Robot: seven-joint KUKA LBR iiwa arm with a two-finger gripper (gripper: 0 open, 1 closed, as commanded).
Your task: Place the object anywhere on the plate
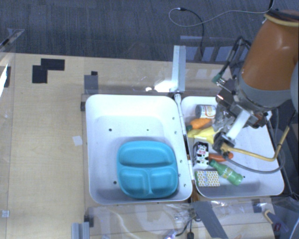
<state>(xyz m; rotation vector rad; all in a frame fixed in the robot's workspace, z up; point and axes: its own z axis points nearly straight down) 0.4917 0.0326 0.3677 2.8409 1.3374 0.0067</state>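
Currently the gripper [218, 127] hangs low over the right bin [266, 186], at its back left, above the clutter. Cannot tell if it is spread or pressed together, and nothing visibly held. The grey arm with its orange band comes in from the upper right.

Tabletop [46, 154]: pale wood tone, matte, mostly bare on the left. Black patches [46, 69] sit at its back left, and a small black block [94, 73] is just behind the left bin [100, 116]. A grey metal post [179, 67] stands at the back, between the two bins. The bins are white, shallow, side by side and touching along the middle.

Floor [93, 28] beyond the tabletop is dark grey carpet with a thin cable [187, 14] looped on it.

The blue plate [147, 169], three compartments, lies flat in the left bin, toward the front right.

Right bin contents, all on its left half:
- can [205, 111] at the back
- carrot [201, 123] just in front of the can
- yellow piece [203, 135] next to the carrot, under the gripper
- black-and-white toy [201, 153] near the bin's left wall
- green bottle [229, 172] lying on its side
- patterned pad [208, 178] at the front, beside the bottle

All of these are apart from the plate, across the bin wall.
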